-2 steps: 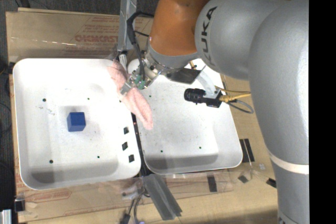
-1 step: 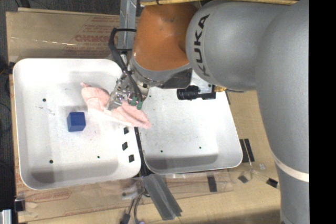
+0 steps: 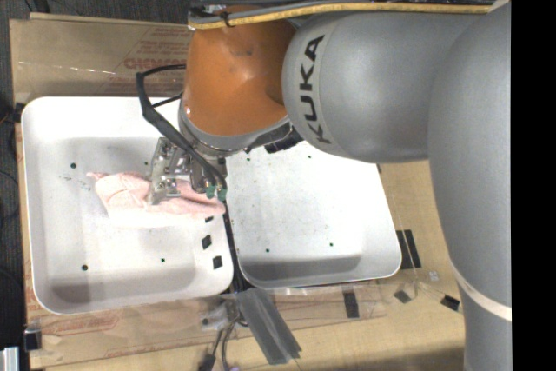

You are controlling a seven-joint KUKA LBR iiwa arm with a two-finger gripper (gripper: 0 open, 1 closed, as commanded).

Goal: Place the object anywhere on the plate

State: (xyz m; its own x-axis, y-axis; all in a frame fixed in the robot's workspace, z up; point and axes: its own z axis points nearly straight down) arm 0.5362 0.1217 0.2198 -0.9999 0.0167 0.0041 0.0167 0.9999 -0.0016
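A pale pink, soft-looking object (image 3: 122, 187) lies in the left white bin (image 3: 52, 274), near the bin's middle. My gripper (image 3: 174, 178) is low over the object's right end, close to the wall between the two bins, and hides part of it. Just below the pink object shows a pale flat patch (image 3: 143, 217) that may be a white plate; its outline is too faint to tell. The orange wrist band (image 3: 230, 74) and the grey arm (image 3: 391, 74) cover the back of both bins.
The right white bin (image 3: 304, 221) adjoins the left one, its bare speckled floor in view below the arm. Black cables (image 3: 152, 113) loop beside the wrist. Brown cardboard (image 3: 87, 48) lies behind the bins, and taped brackets (image 3: 261, 326) sit at the front edge.
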